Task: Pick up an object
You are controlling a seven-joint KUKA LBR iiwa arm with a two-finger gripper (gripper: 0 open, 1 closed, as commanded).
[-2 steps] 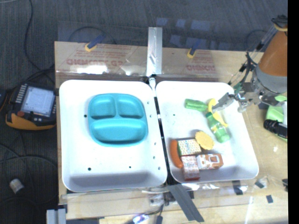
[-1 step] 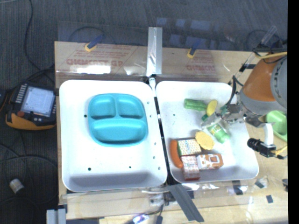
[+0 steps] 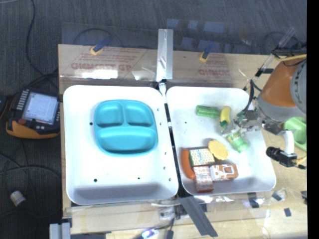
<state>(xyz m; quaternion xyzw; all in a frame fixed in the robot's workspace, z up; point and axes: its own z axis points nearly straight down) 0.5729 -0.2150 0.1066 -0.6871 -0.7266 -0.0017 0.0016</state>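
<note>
Here, a light green object (image 3: 239,142) is lying in the right bin (image 3: 259,180), just below the gripper (image 3: 242,124) — whether it is gripped, I cannot tell. Nearby are lying a yellow corn cob (image 3: 225,115), a green bottle (image 3: 207,112) and small boxes (image 3: 209,169). The left bin (image 3: 79,183) is holding 1 blue divided tray (image 3: 124,126).

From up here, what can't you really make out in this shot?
- Gripper, camera view: its fingers blur into the clutter, so open or shut is unclear.
- Pale green piece below it: touching or apart, can't tell.
- Small printed boxes: labels too small to read.
- Orange item: partly covered by those boxes.
- Handheld screen left of the bench: display washed out.
</note>
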